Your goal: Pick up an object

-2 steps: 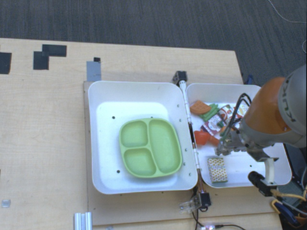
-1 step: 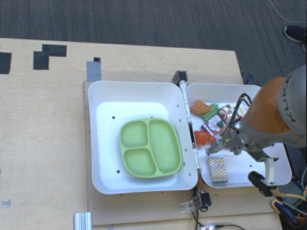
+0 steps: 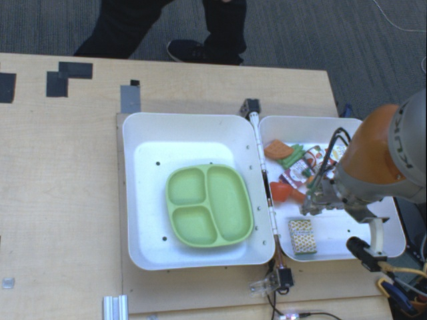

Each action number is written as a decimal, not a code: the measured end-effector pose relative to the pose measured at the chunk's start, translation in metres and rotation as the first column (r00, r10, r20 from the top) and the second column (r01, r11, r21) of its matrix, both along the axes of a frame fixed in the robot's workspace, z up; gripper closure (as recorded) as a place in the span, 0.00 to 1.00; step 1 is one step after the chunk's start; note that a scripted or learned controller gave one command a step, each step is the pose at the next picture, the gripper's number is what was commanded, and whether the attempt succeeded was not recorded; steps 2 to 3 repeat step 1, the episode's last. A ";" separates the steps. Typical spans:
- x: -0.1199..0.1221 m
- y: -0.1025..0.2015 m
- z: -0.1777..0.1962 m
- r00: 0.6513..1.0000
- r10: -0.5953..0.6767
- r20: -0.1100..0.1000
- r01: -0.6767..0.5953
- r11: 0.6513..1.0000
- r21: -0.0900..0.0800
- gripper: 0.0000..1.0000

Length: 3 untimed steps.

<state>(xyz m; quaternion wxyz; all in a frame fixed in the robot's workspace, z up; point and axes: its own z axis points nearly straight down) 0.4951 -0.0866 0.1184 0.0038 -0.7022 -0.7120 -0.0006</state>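
Reaching in from the right, the arm (image 3: 383,155) hangs over the right bin (image 3: 393,242), its gripper (image 3: 312,204) low among the objects near the bin's middle. Finger state: cannot tell, the wrist body and cables cover them. Open room: bare white floor along the right bin's near edge, to the right of the patterned block (image 3: 302,235); the far half is crowded. The divider rim (image 3: 265,179) between bins runs close on the gripper's left.

Objects at the gripper: a red piece (image 3: 281,191) just beside it, toward the divider, rounded, glossy; whether it touches the gripper cannot be told. An orange piece (image 3: 278,151) with a green bit (image 3: 291,157) lies near the far wall. A red-white-green packet (image 3: 310,160) is partly under the arm.

Left bin (image 3: 143,135) carries a pale green three-compartment plate (image 3: 209,205), lying flat, well apart from the gripper. A person's legs (image 3: 167,12) stand beyond the bench's far edge.
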 end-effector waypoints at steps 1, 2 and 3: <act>0.000 0.000 0.000 1.000 -0.001 0.000 0.001 1.000 0.000 0.00; 0.000 0.000 0.000 1.000 -0.001 0.000 0.001 1.000 0.000 0.00; 0.000 0.000 0.000 1.000 -0.001 0.000 0.001 1.000 0.000 0.00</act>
